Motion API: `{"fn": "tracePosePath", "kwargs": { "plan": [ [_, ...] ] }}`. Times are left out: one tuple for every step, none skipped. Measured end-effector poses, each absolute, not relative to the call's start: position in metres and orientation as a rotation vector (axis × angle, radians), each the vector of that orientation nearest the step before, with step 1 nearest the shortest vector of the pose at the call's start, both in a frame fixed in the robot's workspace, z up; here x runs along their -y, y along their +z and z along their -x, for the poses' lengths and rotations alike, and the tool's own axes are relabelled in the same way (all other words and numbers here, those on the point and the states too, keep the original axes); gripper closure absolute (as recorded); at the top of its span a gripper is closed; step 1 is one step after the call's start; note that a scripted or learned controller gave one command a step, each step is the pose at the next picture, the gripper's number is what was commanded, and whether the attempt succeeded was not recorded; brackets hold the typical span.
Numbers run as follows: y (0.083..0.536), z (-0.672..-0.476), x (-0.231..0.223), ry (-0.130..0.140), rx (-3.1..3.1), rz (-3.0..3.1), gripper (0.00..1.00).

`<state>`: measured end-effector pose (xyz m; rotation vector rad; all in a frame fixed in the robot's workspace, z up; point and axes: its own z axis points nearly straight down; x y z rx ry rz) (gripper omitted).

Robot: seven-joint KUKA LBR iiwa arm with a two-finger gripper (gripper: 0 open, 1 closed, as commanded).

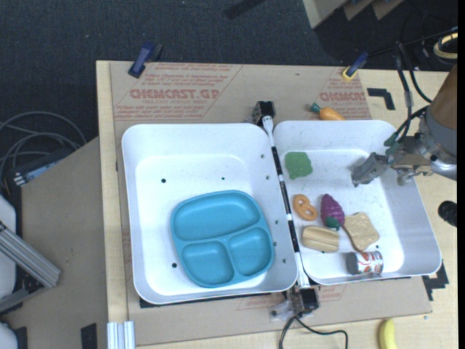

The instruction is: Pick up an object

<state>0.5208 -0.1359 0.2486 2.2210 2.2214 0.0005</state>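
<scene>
Camera view, left bin holding blue tray, gripper spread, nothing between

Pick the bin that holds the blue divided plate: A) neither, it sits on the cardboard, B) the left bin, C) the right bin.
B: the blue divided plate lies inside the left bin, while the right bin holds the small food toys.

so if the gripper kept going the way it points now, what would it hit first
The gripper points left across the right bin. The green toy lies first in that line, though the gripper may be higher and pass over it.
</scene>
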Motion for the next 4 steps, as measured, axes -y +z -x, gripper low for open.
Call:
{"fn": "tracePosePath", "kwargs": {
  "plan": [
    [0.152,-0.480,0.092,-0.002,-2.223,-2.224,0.00],
    [0.087,-0.529,0.109,0.005,-2.217,-2.219,0.00],
    [0.097,-0.529,0.108,0.008,-2.217,-2.218,1.00],
    [0.186,-0.572,0.027,0.008,-2.225,-2.216,1.00]
  ]
}}
